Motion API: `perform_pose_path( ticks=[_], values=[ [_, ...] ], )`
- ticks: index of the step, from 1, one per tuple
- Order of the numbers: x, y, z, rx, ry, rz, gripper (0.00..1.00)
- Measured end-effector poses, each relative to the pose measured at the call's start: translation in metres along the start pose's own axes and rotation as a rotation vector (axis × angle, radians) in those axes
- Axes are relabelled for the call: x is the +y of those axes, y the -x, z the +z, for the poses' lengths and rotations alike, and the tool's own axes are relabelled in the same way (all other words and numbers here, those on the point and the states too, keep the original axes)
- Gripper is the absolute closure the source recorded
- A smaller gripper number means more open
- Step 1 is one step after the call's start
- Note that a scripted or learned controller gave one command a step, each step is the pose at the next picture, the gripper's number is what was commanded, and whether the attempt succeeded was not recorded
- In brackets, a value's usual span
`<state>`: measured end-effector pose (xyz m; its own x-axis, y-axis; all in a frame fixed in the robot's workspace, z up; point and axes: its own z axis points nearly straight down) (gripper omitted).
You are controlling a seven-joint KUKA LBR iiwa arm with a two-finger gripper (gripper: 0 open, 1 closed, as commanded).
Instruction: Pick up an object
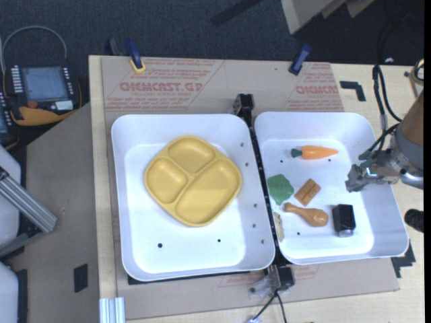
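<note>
The right bin [377,241] holds an orange carrot [316,152] near its far side, a green lump [280,188] by its left wall, a small brown block [308,192], a tan drumstick shape [308,214] and a black block [344,219]. My gripper [360,177] hangs over the right part of this bin, above and to the right of the black block. Nothing shows between its fingers.
The left bin [135,241] holds a yellow divided plate [193,180]. A black clamp [244,103] sits between the bins at the far side. Cables run along the right edge by the arm [411,147]. A teach pendant [40,89] lies far left.
</note>
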<state>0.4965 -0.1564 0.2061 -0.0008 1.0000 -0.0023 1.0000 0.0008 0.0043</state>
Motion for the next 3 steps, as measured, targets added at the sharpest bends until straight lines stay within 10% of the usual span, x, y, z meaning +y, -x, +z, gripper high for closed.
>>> perform_pose_path(
  ticks=[3],
  values=[
    [0.051, -0.145, -0.022, 0.004, -0.001, -0.006, 1.0]
  ],
)
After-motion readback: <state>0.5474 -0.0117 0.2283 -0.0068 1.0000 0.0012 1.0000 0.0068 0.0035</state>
